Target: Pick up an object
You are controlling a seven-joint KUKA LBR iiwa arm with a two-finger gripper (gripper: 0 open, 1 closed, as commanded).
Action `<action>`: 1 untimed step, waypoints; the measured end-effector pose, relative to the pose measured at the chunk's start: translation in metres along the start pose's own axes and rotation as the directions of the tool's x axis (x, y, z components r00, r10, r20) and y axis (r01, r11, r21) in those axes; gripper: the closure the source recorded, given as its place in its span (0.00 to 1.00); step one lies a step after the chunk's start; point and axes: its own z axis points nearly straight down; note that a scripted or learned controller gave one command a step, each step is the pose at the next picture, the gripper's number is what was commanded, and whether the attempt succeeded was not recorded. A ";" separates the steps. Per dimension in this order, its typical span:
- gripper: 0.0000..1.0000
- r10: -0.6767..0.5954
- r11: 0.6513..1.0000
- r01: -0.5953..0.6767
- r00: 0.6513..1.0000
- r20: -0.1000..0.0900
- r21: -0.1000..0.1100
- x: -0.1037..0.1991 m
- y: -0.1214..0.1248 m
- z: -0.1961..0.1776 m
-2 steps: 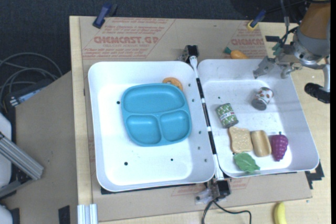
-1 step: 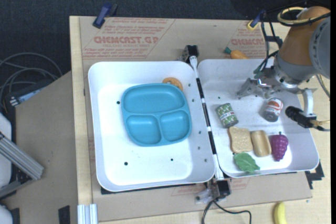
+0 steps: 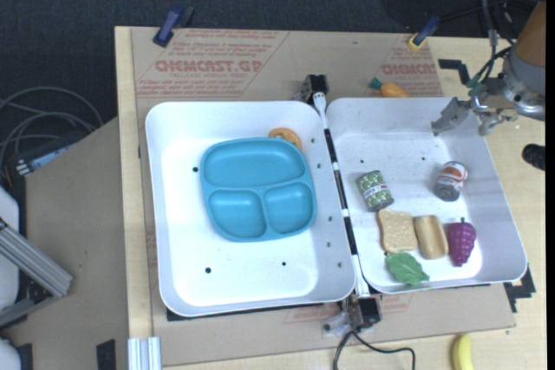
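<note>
Gripper: your grey two-finger gripper (image 3: 457, 114) hangs over the right white bin's (image 3: 399, 119) far right corner — fingers spread, nothing between them.
Nearest object: a small round silver-and-red can (image 3: 450, 180), just nearer than the fingers.
Others: green can (image 3: 374, 190), toast slice (image 3: 396, 230), purple grapes (image 3: 461, 241).
Left bin (image 3: 173, 212): you see a blue divided plastic tray (image 3: 257, 199).

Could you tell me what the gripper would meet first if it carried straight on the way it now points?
The gripper points left and down over the right bin. Its line seems to reach bare bin floor first, short of the green can; height is hard to judge from this slant.
</note>
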 end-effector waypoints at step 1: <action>0.00 -0.003 1.000 0.003 1.000 -0.010 0.007 0.010 -0.032 0.084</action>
